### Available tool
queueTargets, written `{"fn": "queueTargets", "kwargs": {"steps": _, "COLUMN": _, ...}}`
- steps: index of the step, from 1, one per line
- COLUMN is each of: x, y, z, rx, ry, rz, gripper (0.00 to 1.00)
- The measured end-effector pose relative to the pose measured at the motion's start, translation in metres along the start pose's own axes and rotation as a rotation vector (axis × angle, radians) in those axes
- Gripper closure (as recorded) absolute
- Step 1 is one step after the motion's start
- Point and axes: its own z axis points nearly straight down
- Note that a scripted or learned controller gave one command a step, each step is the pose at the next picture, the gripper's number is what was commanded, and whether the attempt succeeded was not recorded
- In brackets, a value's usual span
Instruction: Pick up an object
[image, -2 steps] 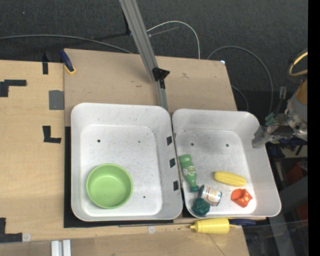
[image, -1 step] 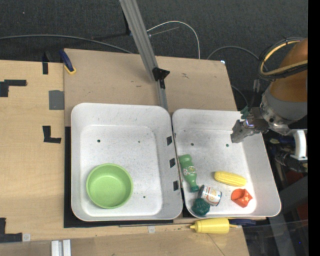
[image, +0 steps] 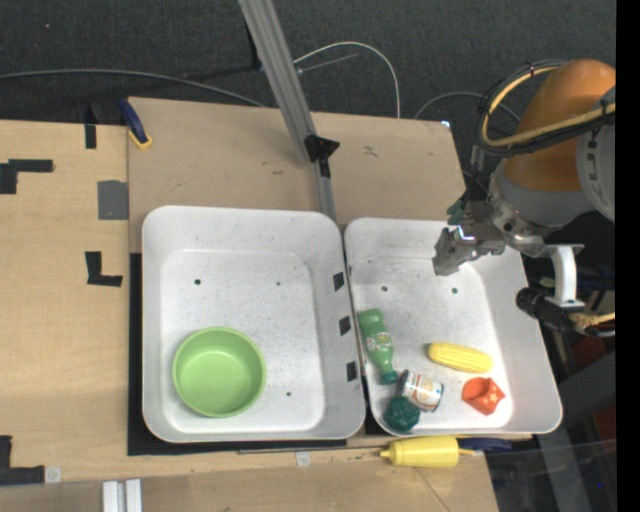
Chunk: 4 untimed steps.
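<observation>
My gripper hangs over the far right part of the right bin, with nothing seen in it. Toward the near side of that bin lie a green bottle, a yellow corn-like piece, a red object, a small can and a dark green object. All of them sit well below and nearer the front than the gripper. The orange band of the arm shows at the upper right.
The left bin holds a green bowl in its near left corner. A yellow squeeze bottle lies on the bench just in front of the right bin. A grey pole slants down to the bins' far junction.
</observation>
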Motion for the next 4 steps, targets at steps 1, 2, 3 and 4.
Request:
{"fn": "queueTargets", "kwargs": {"steps": 1, "x": 0.056, "y": 0.008, "z": 0.003, "rx": 0.0, "ry": 0.0, "rz": 0.0, "gripper": 1.0}}
{"fn": "queueTargets", "kwargs": {"steps": 2, "x": 0.097, "y": 0.03, "z": 0.013, "rx": 0.001, "ry": -0.001, "rz": 0.001, "gripper": 1.0}}
{"fn": "queueTargets", "kwargs": {"steps": 3, "x": 0.15, "y": 0.048, "z": 0.006, "rx": -0.001, "ry": 0.001, "rz": -0.001, "gripper": 1.0}}
{"fn": "queueTargets", "kwargs": {"steps": 4, "x": 0.193, "y": 0.059, "z": 0.016, "rx": 0.001, "ry": -0.001, "rz": 0.001, "gripper": 1.0}}
